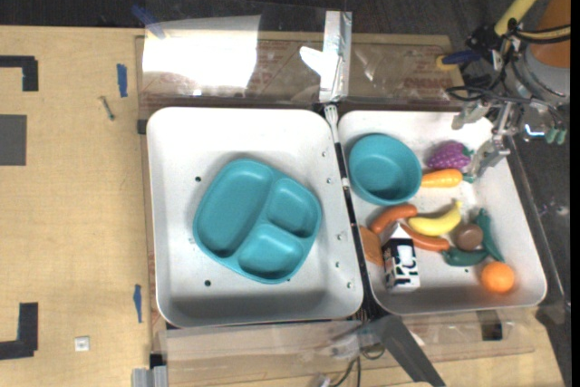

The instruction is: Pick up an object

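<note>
Nearest me, a can (401, 262) and an orange (497, 277) sit at the front of the right bin (530, 222), with a banana (436, 219), sausage (390, 217), carrot (440, 179), grapes (449, 157) and bowl (384, 166) behind. My gripper (488, 156) hangs just right of the grapes; I can't tell its finger state. A tray (256, 217) fills the left bin (172, 195).
</note>
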Available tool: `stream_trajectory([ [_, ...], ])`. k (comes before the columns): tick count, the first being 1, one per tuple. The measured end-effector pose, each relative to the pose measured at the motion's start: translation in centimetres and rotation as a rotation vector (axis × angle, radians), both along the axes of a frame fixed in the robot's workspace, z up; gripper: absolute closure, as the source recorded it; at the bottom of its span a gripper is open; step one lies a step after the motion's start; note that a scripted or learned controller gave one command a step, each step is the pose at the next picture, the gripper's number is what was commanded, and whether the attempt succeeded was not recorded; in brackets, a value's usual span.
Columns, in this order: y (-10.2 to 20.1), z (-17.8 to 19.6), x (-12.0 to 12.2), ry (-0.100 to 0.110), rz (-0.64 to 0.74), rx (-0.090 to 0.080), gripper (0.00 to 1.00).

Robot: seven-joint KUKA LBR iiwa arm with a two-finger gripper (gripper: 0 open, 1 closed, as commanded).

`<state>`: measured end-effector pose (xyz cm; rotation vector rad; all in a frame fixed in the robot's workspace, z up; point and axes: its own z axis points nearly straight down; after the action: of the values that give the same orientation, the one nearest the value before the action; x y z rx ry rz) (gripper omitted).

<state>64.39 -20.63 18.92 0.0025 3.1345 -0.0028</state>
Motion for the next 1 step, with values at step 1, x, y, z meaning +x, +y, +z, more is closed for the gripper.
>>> stream_trajectory([
  [1,2.61,-10.01,-4.52,-0.004,0.050,-0.001,0.00],
])
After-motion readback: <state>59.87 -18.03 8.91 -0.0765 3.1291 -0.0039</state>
